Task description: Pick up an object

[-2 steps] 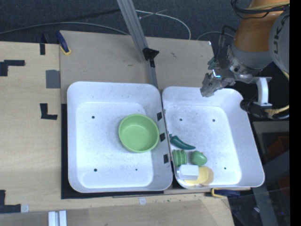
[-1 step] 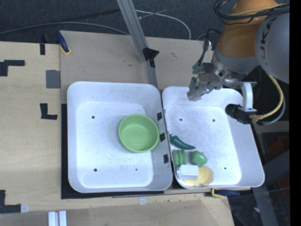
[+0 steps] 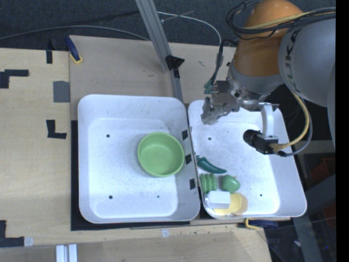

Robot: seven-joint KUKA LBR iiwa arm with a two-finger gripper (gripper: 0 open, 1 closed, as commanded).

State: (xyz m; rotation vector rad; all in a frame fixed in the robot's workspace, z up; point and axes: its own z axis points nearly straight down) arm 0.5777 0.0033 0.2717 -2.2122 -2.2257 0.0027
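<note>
- The gripper (image 3: 211, 113) is seen above the upper left corner of the right bin (image 3: 283, 198); whether its fingers are apart or together cannot be told from this slanted view, and nothing is seen held between them.
- No single object is named by the task. The nearest candidates are clustered well below the gripper, toward the near left corner of the same bin: a dark green curved piece (image 3: 211, 166), a green ridged piece (image 3: 208, 182), a rounded green piece (image 3: 230, 183), a white block (image 3: 219, 198) and a yellow piece (image 3: 238, 203).
- These are judged to be small, light, stiff plastic toys, probably smooth and somewhat slippery; their exact shapes are blurred.
- The pieces touch one another, so a grasp on an outer one is favoured: the dark green curved piece, taken across its narrow middle.
- A green bowl (image 3: 160, 154) sits in the left bin (image 3: 92, 146), below and left of the gripper. It is judged light and rigid, and best pinched over its rim.
</note>
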